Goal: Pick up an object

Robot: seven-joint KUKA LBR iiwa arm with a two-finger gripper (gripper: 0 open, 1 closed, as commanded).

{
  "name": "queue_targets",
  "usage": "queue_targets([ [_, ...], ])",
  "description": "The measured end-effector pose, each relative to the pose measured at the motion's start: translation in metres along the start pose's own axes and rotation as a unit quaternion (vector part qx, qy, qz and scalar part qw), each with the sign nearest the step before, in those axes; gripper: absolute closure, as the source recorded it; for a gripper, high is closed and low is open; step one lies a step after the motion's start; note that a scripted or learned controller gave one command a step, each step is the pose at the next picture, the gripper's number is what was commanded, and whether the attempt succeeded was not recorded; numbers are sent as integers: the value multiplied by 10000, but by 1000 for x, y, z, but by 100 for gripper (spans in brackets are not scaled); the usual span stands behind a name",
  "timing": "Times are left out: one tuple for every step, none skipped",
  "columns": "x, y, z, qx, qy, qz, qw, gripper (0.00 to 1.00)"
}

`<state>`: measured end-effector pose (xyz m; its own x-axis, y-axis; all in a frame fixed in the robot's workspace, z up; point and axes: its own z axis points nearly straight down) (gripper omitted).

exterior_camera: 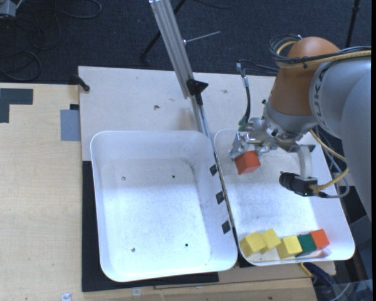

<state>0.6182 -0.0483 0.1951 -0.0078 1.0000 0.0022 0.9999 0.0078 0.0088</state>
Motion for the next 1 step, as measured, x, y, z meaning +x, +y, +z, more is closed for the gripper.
queue_targets([
  [73,7,6,58,6,9,10000,100],
])
